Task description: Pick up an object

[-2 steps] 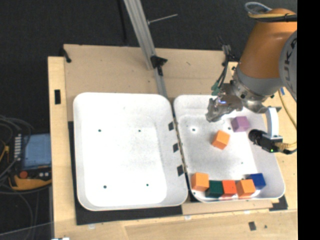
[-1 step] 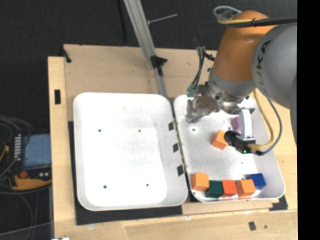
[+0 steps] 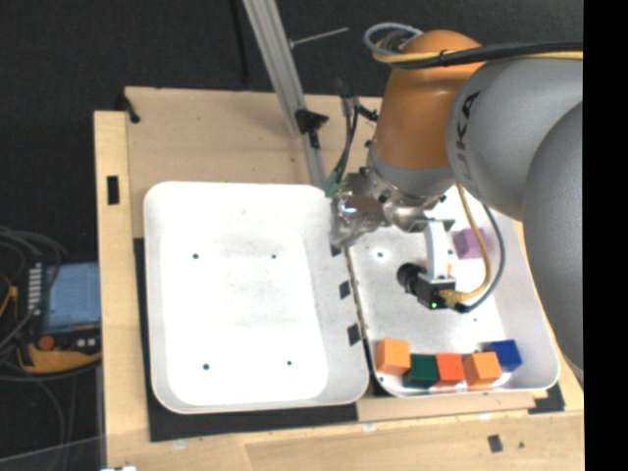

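Arm (image 3: 510, 116) reaches in from the right, its orange band sitting above the right bin (image 3: 388, 283). Gripper (image 3: 345, 226) hangs low at the upper left corner of that bin, close to the divide between the two bins. Finger state: cannot tell, wrist and cabling hide them. Nothing visibly held.

Blocks sit in a row along the near edge of the right bin, touching or nearly so. Left to right: orange block (image 3: 393, 355), slightly raised and set back from the rest; green block (image 3: 423, 370), dark; red-orange block (image 3: 450, 367); second orange block (image 3: 482, 366); blue block (image 3: 504, 353) at the right end. All small cubes, matte, plain faces. A pale purple block (image 3: 469, 244) lies further back in the same bin, partly behind a cable and the white bracket.

A black cylindrical part (image 3: 412, 279) hangs off the wrist over mid-bin. Left bin (image 3: 240, 292) is white, with a few dark dots.
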`<state>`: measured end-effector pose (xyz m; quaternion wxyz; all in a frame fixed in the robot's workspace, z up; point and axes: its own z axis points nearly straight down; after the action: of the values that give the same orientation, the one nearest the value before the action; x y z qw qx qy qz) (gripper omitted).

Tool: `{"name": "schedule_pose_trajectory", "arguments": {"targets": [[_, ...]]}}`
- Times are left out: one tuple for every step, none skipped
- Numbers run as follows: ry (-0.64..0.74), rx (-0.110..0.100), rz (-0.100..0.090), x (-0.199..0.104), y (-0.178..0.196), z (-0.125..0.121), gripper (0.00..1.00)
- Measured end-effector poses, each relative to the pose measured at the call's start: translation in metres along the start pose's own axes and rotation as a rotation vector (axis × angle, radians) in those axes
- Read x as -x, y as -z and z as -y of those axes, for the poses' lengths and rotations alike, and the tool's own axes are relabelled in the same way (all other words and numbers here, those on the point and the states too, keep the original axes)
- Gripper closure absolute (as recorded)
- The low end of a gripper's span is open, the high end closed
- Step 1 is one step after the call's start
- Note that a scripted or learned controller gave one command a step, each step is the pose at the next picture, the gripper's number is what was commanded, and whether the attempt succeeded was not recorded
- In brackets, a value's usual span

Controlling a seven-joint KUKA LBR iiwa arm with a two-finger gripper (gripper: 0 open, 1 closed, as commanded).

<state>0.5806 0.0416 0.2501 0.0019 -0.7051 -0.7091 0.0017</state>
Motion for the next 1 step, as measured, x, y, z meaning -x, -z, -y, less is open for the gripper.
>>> {"name": "schedule_pose_trajectory", "arguments": {"targets": [[0.001, 0.005, 0.000, -0.0525, -0.0139, -0.0080, 1.00]]}}
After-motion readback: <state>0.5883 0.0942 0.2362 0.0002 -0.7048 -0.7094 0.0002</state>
